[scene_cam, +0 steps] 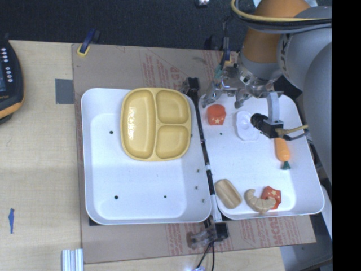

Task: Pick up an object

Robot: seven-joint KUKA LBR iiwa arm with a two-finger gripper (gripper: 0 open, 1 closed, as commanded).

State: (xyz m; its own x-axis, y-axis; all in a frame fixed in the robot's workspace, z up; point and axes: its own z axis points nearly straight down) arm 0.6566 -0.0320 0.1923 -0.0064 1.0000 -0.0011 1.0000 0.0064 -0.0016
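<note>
I see several candidate objects in the right bin (304,179): a red-orange block (216,115) near the bin's far left corner, a white piece (245,125) just right of it, a carrot (282,151) toward the right wall, and along the near edge a tan bread-like piece (228,192), a croissant-like piece (257,201) and a red chunk (272,196) touching the croissant. The gripper (227,97) sits at the far end of that bin, just above the red-orange block; I read its fingers as spread apart with nothing between them, one tip to the block's left, the other nearer the white piece. A black part with a yellow cable (269,126) hangs off the wrist beside the white piece. The arm (271,27) comes in from the upper right, orange band on top. The left bin (101,168) holds a yellow sectioned tray (155,123) in its far half, three compartments, lying flat. Both bins rest on brown cardboard (141,66) on the bench (34,179). A dark pendant (8,78) lies at the bench's left edge.
</note>
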